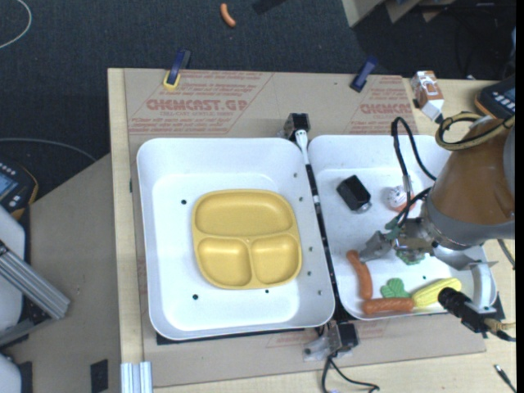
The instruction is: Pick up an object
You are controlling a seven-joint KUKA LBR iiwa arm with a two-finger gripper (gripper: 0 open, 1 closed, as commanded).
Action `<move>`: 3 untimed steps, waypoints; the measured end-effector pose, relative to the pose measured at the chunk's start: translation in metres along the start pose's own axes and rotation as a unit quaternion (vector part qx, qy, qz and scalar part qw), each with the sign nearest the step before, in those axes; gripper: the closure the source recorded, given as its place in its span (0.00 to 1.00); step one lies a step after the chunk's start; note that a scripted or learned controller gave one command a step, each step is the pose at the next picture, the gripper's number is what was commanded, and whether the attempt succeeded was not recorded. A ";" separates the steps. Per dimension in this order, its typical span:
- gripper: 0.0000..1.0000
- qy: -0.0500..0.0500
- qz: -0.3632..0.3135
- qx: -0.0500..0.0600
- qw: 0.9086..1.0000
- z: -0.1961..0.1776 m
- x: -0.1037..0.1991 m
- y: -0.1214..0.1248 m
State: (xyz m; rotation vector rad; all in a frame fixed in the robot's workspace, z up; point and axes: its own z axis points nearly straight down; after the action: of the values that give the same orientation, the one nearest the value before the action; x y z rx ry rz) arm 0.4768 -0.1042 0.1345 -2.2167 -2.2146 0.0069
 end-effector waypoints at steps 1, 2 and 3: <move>0.00 0.000 0.001 -0.003 1.000 0.052 0.001 0.000; 1.00 -0.001 0.000 -0.005 1.000 0.040 0.000 0.001; 1.00 -0.002 0.000 -0.008 1.000 -0.020 -0.004 -0.005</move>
State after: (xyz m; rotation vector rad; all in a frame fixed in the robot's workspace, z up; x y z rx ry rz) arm 0.4717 -0.1083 0.1545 -2.2262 -2.2253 -0.0045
